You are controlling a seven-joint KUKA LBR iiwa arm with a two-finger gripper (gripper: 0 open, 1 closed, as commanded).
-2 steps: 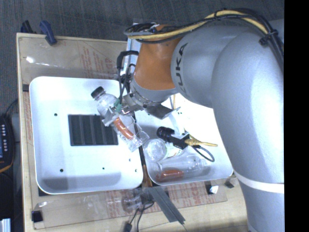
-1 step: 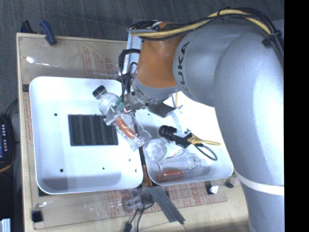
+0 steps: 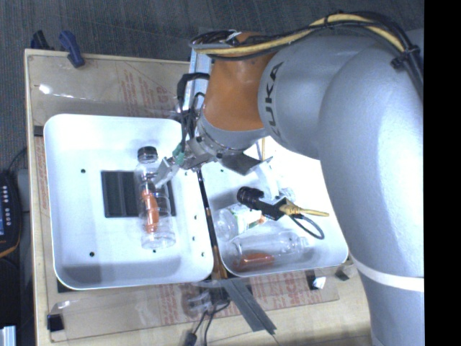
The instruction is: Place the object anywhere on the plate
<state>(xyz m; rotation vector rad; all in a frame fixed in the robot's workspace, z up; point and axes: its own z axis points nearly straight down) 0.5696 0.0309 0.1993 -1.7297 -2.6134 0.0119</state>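
- Clear bottle (image 3: 153,218), centre-left, lying partly over the dark plate (image 3: 115,193): probably light, rigid, slippery; best grasped mid-body.
- Gripper (image 3: 167,170) by its neck; open or closed cannot be told.

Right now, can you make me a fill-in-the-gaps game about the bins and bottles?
1. The bench bears ____ white bins.
2. The dark plate lies in the bin on the view's ____.
3. The bottle by the gripper lies partly on the ____.
4. The other bottle lies in the bin on the view's ____.

Missing words: two; left; plate; right.
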